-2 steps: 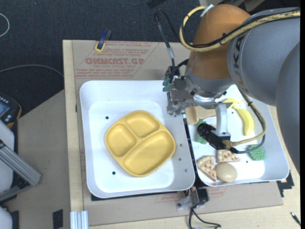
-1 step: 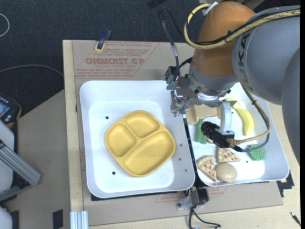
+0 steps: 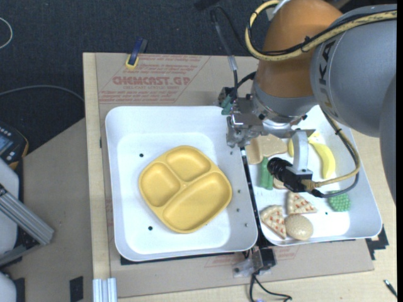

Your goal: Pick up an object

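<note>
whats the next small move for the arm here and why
Probably a short straight descent into the right bin, then a try at closing. The tool sits over that bin's upper left, beside the toast and near the banana, and nothing shows between its fingers. The yellow plate lies apart in the left bin, so it seems not to be the target.

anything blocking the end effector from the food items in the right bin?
Nothing visible separates them. The end effector is already down in the right bin, among the toy foods: the banana beside it, the pizza slices nearer the camera. The arm's own bulk hides that bin's far part.
</note>
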`<state>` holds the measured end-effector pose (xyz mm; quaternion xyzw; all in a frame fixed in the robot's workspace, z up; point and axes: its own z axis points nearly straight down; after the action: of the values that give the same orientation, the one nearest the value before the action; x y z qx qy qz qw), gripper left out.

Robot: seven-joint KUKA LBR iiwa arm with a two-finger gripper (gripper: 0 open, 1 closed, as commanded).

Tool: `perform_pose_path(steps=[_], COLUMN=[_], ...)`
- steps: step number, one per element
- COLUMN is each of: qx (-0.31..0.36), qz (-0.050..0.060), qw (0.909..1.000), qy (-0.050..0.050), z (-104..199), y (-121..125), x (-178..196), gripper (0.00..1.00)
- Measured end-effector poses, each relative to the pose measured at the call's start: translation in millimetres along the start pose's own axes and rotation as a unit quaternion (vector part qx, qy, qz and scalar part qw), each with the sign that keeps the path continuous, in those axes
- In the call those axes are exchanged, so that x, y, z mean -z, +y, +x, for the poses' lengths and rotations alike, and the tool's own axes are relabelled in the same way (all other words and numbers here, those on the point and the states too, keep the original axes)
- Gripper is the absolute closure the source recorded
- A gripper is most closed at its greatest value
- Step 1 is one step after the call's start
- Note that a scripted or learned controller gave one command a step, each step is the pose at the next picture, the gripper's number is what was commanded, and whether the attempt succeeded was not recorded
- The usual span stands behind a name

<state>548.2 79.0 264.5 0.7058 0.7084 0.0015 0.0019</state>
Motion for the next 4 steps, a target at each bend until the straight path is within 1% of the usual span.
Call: perform_pose_path(steps=[2, 3, 4], qx=[0.001, 0.000, -0.005], qz=[-0.002, 0.007, -0.006], qw=[1.0000, 1.0000, 1.0000], qy=[0.000, 0.001, 0.001], z=[0.7, 32.5, -36.6], y=[1.0, -58.9, -67.3], x=[20.2, -4.1, 120.4], gripper=[1.00, 1.00, 1.00])
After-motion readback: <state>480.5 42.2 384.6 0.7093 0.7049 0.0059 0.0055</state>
